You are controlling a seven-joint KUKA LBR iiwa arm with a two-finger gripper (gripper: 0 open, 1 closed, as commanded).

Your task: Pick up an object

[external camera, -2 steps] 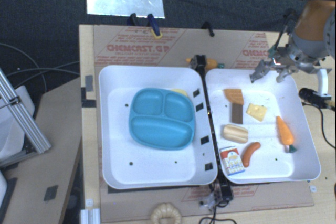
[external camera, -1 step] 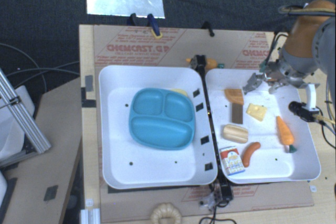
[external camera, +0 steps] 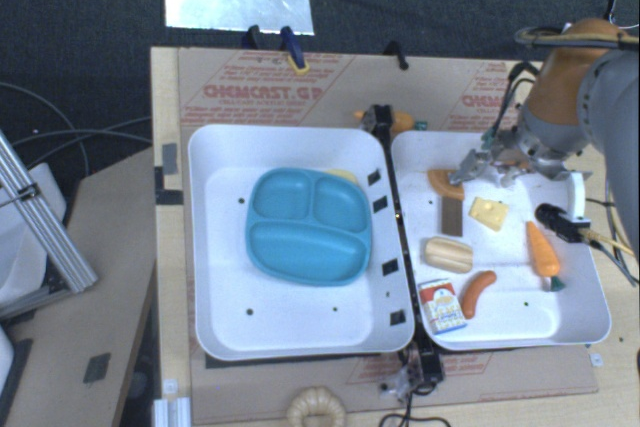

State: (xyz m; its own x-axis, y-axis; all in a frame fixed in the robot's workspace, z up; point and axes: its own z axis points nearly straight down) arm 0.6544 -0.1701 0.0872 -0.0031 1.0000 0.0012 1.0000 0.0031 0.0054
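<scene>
Grey gripper (external camera: 470, 170) hovers over your right bin (external camera: 580, 315) near the cheese (external camera: 488, 212); can't tell its grip state.

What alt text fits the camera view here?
A grey arm's gripper hovers over the right bin, which holds a carrot, sausage, bun and cheese wedge. The left bin holds a blue divided tray.

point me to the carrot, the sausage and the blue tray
carrot (external camera: 543, 251), camera view, mid orange body
sausage (external camera: 478, 291), camera view, middle of its length
blue tray (external camera: 300, 255), camera view, floor of the large compartment
</scene>
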